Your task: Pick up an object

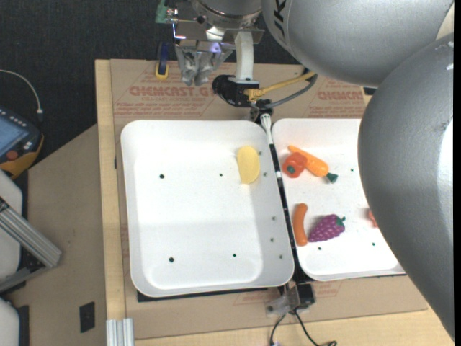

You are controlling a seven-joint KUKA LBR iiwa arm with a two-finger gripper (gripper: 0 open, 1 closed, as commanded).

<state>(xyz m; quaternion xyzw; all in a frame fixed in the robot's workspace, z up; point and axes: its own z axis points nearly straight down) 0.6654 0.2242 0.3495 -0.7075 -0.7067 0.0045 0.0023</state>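
Note:
My gripper (198,69) hangs high above the back edge of the left bin (144,143), over the brown board, with its metal fingers close together and nothing visible between them. A pale yellow potato-like piece (248,164) lies in the left bin near its right wall. In the right bin (346,269) lie an orange carrot (311,161), a small red-orange pepper (292,166), an orange sausage-shaped piece (300,224) and a purple grape bunch (326,228). A red thing (372,217) peeks out at the arm's edge.
The large grey arm (403,85) covers the right side of the right bin. A brown cardboard board (137,92) lies under both bins. A blue-and-yellow device (14,139) sits off the bench at the left.

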